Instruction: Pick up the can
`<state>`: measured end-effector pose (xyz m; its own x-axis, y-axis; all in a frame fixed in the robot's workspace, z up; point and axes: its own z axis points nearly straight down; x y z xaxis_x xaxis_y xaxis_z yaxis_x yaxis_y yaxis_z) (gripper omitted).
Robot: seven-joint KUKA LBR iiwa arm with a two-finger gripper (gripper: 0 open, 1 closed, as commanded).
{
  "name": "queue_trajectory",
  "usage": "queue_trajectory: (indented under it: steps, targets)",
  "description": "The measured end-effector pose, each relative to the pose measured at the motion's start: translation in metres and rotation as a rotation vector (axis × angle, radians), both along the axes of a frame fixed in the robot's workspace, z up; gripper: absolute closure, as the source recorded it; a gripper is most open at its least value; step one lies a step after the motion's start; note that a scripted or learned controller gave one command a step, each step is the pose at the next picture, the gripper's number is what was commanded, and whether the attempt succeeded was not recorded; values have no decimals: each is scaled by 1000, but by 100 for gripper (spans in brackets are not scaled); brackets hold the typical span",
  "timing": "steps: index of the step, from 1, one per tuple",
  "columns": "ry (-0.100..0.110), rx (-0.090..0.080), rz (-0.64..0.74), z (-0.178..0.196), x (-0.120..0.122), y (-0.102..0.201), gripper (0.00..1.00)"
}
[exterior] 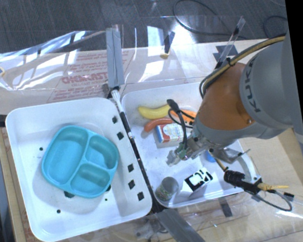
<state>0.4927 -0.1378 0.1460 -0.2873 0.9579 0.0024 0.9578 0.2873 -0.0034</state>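
Right bin [137, 100] held can [166, 188] at near corner; gripper [185, 151] hovered nearby, jaw state unclear; should descend centred.

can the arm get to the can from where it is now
Probably yes. The can stands upright in the right bin's near-left corner, nothing over it; the hand hangs just beside it, though the bin walls crowd that corner.
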Motion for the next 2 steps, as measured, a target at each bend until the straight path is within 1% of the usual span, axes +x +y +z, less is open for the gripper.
queue_trajectory:
  steps: [1, 2]
  targets:
    - [-1, -3, -213, 82, -9, 34, 100]
    - [2, -1, -103, -49, -17, 43, 100]
